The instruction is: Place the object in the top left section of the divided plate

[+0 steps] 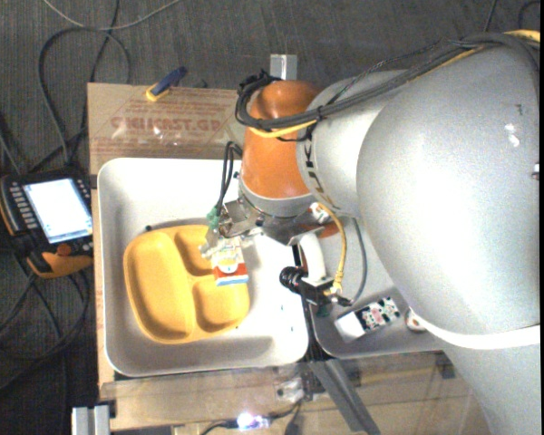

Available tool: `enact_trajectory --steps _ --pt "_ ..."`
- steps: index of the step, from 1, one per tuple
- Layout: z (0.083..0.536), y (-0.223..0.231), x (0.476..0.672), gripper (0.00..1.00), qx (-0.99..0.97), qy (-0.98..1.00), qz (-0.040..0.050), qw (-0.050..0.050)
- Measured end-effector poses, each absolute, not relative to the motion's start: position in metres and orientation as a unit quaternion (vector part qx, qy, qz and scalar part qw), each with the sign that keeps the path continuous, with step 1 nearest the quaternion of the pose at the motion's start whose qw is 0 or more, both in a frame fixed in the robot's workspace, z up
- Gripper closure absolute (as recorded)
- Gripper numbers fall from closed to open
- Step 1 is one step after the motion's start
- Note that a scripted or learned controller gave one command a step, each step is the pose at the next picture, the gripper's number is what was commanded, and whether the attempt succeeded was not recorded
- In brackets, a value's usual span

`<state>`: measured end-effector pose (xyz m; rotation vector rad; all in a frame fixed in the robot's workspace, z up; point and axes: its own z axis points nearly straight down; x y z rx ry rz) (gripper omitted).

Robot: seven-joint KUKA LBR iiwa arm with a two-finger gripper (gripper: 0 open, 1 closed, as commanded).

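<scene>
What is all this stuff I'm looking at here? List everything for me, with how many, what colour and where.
Shallow white plastic bins: two, white, side by side on the bench; the left one in full view, the right one mostly under the arm.
Yellow divided plate: one, yellow, in the left bin.
Small white carton with red and blue print: one, at the plate's right edge, right under the gripper.
Small white box with dark print: one, in the right bin.
Brown cardboard sheet: one, behind the left bin.
Blue and yellow tool: one, on the cardboard's far edge.
Handheld control tablet: one, black and orange, screen lit, left of the bench.
Robot arm: one, grey with orange band, reaching from the right; its gripper over the plate.
</scene>
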<state>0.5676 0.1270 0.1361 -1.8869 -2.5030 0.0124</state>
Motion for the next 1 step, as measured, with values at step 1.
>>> enact_trajectory --steps 1 --pt "0.1363 0.1269 0.5678 0.00 -0.602 -0.798 0.0037 0.003"
